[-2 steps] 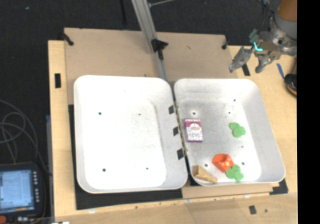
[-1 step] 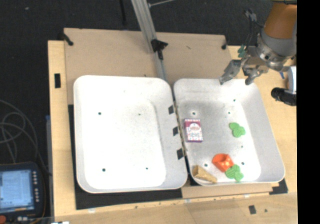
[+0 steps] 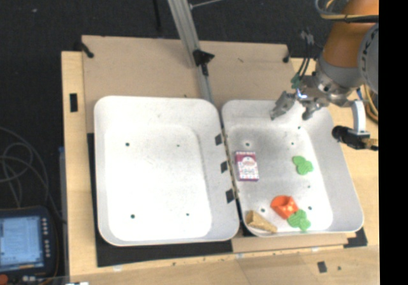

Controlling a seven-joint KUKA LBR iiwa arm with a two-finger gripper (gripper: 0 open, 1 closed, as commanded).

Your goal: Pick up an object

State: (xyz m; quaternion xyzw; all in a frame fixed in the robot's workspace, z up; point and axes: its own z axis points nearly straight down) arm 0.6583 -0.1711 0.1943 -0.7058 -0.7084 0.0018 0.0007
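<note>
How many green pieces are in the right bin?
2: one green piece near the right bin's right side, another green piece at its front edge beside the orange object.

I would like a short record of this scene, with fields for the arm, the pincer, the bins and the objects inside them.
arm: reaches in from the right, over the far edge of the right bin
pincer: open, above the bin, holding nothing
left bin: white, shallow
card box: purple, near the right bin's left wall
green pieces: one mid-right, one at the near edge
orange object: touches the near green piece
tan wedge: near-left corner
</note>
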